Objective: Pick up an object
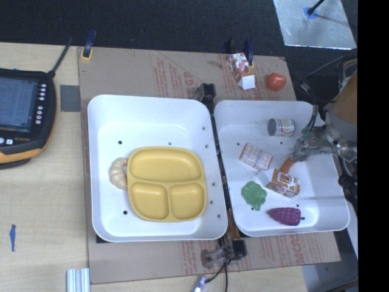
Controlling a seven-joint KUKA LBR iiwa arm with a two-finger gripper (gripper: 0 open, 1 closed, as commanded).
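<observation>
My gripper hangs over the right side of the right bin, reaching in from the right edge. Just below and left of it lies a small orange piece, close to the gripper's tip; whether they touch I cannot tell. Around it in the same bin are a small grey can, a pale printed packet, an orange-and-white box, a green leafy toy and a purple grape bunch.
The left bin holds a yellow divided plate with a beige lump at its left side. A small carton and a red ball lie behind the right bin. A teach pendant rests far left.
</observation>
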